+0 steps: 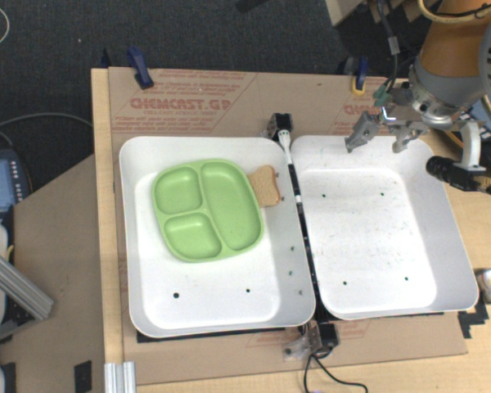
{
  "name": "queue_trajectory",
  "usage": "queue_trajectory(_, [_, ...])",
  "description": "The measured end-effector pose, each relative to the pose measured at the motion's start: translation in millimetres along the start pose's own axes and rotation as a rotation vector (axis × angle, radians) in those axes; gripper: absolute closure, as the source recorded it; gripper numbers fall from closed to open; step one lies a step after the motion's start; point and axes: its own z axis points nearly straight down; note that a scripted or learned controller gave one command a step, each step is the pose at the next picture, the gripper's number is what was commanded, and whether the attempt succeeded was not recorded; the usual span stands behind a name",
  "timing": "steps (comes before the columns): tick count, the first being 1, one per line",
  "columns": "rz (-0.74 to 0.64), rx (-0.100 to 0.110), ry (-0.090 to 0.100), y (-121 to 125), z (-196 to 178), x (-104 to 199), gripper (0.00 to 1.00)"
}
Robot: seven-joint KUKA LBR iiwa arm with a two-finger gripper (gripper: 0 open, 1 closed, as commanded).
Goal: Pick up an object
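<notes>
- Nearest my camera, at the bench's front edge, black cables are trailing out from under the seam where the two bins meet, well forward of the pincer.
- I am seeing the pincer hanging over the far rim of the right bin, with its two grey fingers spread apart and nothing lying between them, so I am reading it as released.
- Above the pincer, the arm is rising toward the upper right corner, grey at the wrist and orange higher up.
- Below and in front of the pincer, the right bin's white floor is showing a faint speckling and a few small dark holes.
- Across the seam from the pincer, in the left bin, a green divided plate is lying flat with its three compartments facing up.
- Touching that plate's edge on the side facing the pincer, a tan piece shaped like a slice of toast is resting on the left bin's floor, just beside the seam and well apart from the fingers.
- Between the bins, a black and white strip is running along the seam, its far end sitting near the pincer's level.
- Under both bins, a brown cardboard sheet with red lettering is spreading out, with a blue clamp gripping its far edge, far across from the pincer.
</notes>
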Motion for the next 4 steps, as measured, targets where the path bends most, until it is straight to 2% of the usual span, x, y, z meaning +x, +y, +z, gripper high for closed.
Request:
queue_trajectory(1, [-0.005, -0.019, -0.001, -40.6, -138.5, 41.6, 0.0])
queue_trajectory(2, [0.002, -0.021, -0.003, -104.5, -270.6, 21.2, 0.0])
queue_trajectory(3, [0.0, -0.011, -0.002, -161.1, -303.5, 22.2, 0.0])
queue_trajectory(4, [-0.001, -0.009, -0.003, -158.0, -311.2, 22.9, 1.0])
